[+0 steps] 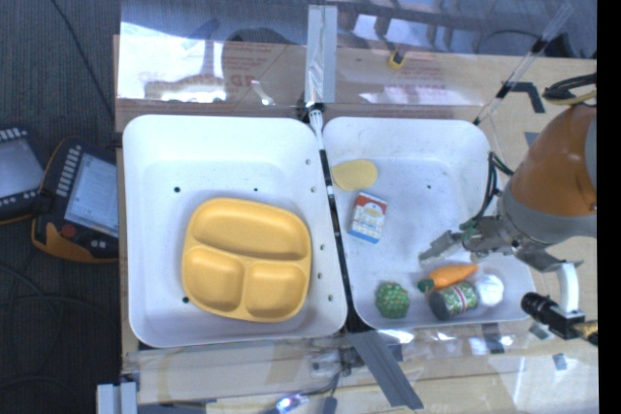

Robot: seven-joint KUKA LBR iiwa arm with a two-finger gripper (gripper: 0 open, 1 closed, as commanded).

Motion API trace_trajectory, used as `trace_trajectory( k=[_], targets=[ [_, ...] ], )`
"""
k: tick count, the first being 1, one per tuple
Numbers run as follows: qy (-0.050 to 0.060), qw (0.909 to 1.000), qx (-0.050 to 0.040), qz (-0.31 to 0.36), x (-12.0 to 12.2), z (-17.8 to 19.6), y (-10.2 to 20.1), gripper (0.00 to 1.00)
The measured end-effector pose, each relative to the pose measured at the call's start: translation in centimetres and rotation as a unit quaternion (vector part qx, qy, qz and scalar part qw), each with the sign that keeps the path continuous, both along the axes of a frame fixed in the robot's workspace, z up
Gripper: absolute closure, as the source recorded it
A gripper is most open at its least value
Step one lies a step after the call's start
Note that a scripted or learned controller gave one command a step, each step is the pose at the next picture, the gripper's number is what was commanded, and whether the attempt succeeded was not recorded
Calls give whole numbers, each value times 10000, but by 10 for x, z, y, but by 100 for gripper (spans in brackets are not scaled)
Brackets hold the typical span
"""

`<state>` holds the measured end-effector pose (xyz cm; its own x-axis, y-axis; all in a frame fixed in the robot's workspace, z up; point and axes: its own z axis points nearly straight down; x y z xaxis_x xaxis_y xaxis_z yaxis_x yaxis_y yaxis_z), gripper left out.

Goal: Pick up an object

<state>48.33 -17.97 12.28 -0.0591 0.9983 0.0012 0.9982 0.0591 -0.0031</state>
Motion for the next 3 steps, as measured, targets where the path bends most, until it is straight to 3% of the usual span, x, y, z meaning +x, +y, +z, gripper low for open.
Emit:
trace_trajectory(
  k=[1,2,3],
  targets=[
    [-46,9988,71,482,7,-29,-33,0],
    [-12,9908,0,1350,1,-1,-13,0],
    [-11,10000,37,-60,3,-11,-37,0]
  ],
)
